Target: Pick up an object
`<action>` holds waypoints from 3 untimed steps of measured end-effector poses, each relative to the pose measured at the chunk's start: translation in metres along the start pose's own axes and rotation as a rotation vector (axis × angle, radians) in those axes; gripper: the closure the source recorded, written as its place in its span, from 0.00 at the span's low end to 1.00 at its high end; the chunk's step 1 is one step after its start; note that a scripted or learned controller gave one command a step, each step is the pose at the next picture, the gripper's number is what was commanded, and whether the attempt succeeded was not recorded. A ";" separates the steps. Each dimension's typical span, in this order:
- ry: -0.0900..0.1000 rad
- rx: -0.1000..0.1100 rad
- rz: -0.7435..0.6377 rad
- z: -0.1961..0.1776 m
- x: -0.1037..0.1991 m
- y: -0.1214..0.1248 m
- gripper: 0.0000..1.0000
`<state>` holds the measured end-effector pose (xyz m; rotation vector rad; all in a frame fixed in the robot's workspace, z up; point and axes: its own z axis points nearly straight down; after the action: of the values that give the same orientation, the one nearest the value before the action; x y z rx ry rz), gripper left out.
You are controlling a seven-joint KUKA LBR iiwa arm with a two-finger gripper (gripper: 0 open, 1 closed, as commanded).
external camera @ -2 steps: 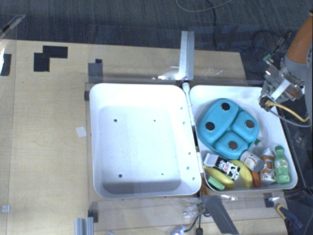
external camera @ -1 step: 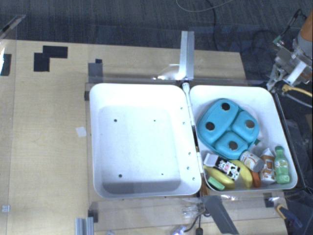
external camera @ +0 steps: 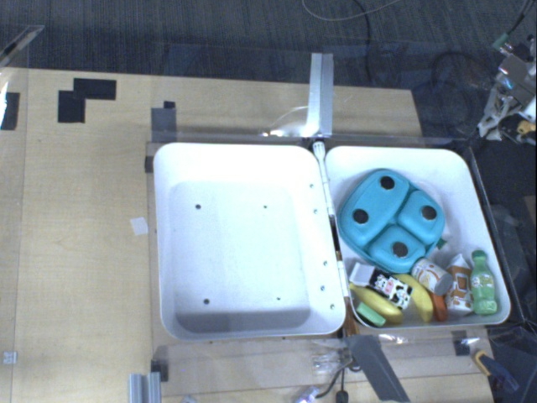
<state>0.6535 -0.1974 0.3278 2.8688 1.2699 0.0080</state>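
The right bin (external camera: 470, 175) holds all the objects. A large teal plastic piece (external camera: 390, 218) with three dark holes lies in its middle. Along the bin's near edge sit a yellow banana (external camera: 376, 303), a black-and-white patterned item (external camera: 392, 287), a small white can (external camera: 428, 273), an orange-and-white carton (external camera: 458, 288) and a green bottle (external camera: 481, 282). These small things lie packed together, touching one another.
The left bin (external camera: 239, 238) stands beside the right one, with a metal divider post (external camera: 321, 99) behind the seam. Pale equipment and cables (external camera: 508, 91) sit off the bench at the far right. Black marks (external camera: 84, 97) lie on the wooden bench top.
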 end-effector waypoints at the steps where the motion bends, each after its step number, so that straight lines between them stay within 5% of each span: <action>1: -0.002 0.003 -0.123 0.055 -0.036 -0.059 1.00; 2: 0.000 0.000 -0.275 0.005 -0.005 -0.023 1.00; 3: 0.000 -0.003 -0.636 -0.043 0.011 0.012 1.00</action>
<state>0.6699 -0.1976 0.3711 2.3253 2.1003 0.0068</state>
